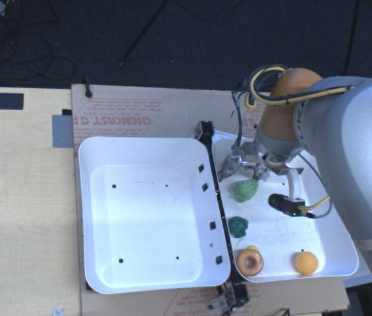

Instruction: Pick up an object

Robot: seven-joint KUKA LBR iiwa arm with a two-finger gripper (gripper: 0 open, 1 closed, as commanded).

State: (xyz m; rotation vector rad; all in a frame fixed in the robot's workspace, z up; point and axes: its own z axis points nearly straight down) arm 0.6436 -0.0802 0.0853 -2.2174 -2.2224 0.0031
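Pale green lump (245, 190), rounded and knobbly, in right bin (330, 242), just below gripper (243, 168); finger state impossible to tell. Farther out: dark green lump (238, 226), donut (249, 262), orange ball (306, 263). Left bin (100, 170) alongside.

A robotics lab, probably: a pale plywood bench (21, 196) holds two shallow white plastic bins (146, 151) on flattened brown cardboard (133, 114), a grey industrial robot arm with an orange band (344, 143) reaches in, and loose black cables (14, 41) trail across the dark floor behind.
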